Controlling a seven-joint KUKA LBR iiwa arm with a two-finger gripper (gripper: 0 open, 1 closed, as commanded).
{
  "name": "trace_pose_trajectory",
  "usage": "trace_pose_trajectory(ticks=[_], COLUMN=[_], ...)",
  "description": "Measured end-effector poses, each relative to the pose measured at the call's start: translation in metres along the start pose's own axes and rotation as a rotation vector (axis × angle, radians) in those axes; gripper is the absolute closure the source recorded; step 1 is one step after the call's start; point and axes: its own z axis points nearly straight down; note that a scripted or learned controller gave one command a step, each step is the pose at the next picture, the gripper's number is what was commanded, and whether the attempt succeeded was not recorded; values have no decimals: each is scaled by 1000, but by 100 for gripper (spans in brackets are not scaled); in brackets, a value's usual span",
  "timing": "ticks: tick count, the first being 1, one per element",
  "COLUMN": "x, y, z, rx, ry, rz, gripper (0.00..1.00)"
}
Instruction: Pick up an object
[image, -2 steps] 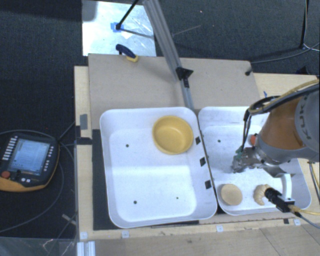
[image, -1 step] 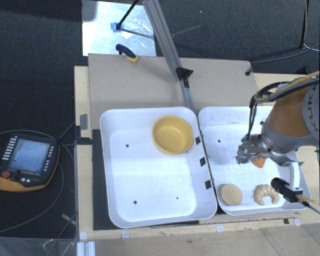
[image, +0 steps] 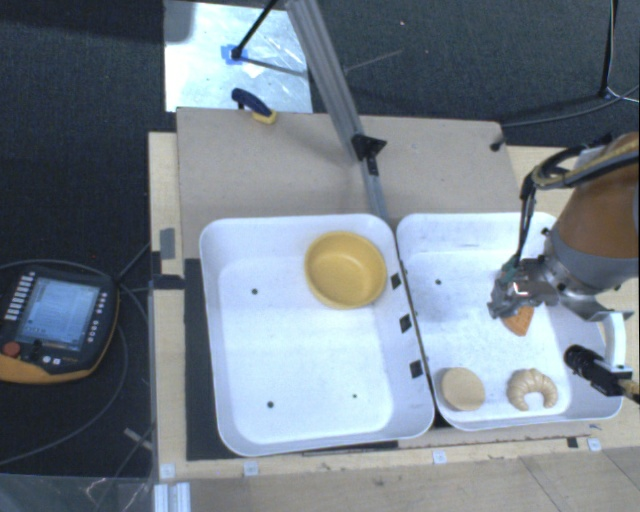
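Observation:
My gripper (image: 514, 300) hangs low over the right side of the right bin (image: 455, 240). A small orange wedge-shaped piece (image: 519, 322) pokes out just beneath its tip, touching or nearly touching it. A round tan bun (image: 463, 389) lies near the bin's front edge, with a pale croissant (image: 532, 388) beside it to the right. A yellow bowl (image: 345, 268) rests upright in the back right corner of the left bin (image: 240, 330).
A slanted metal pole (image: 340, 95) crosses the cardboard sheet behind the bins. A teach pendant (image: 52, 320) lies on the floor at the left. The two bins meet at a ridge with black clips (image: 405, 322).

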Motion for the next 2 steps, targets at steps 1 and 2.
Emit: trace_pose_trajectory(ticks=[1, 2], x=[2, 53], y=[4, 15], z=[-43, -32], rx=[0, 4], ry=[0, 2], rz=[-1, -4], gripper=[100, 100])
